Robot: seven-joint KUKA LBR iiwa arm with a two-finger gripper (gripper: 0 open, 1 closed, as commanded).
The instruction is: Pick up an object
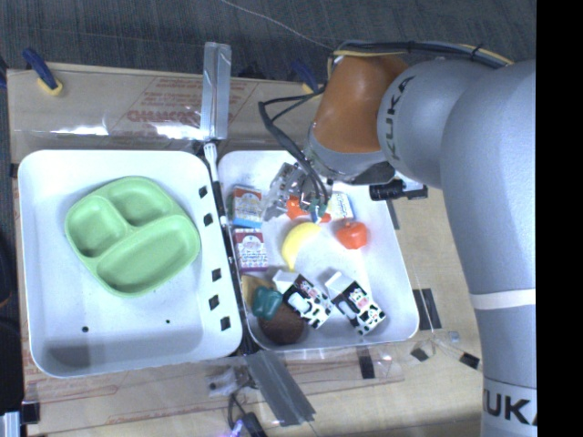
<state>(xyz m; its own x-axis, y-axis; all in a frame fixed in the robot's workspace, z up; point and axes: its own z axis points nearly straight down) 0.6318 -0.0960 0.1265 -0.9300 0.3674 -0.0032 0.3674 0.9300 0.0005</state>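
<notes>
Seen from above at a slant, a bench carries two shallow white bins side by side. The left bin holds a pale green divided plate with three sections, lying toward the upper middle of that bin. The right bin is crowded with small items. A grey arm with an orange band reaches in from the right and bends down over the upper part of the right bin. Its tool hangs low among the objects near the bin's upper middle; whether it is spread or pressed together cannot be told from this angle, and nothing is clearly seen between its tips. Just beside the tool, to its left, lies a small red and white packet, and below that a second dark red packet along the bin's left wall. A yellow lemon-like piece sits near the bin's centre, with a small orange piece just above it, close to the tool. An orange-red tomato-like ball lies to the right of the yellow piece. Toward the lower edge are two black and white cow-patterned cartons, side by side and tilted. A teal object and a dark brown round object sit in the lower left corner, touching each other.
</notes>
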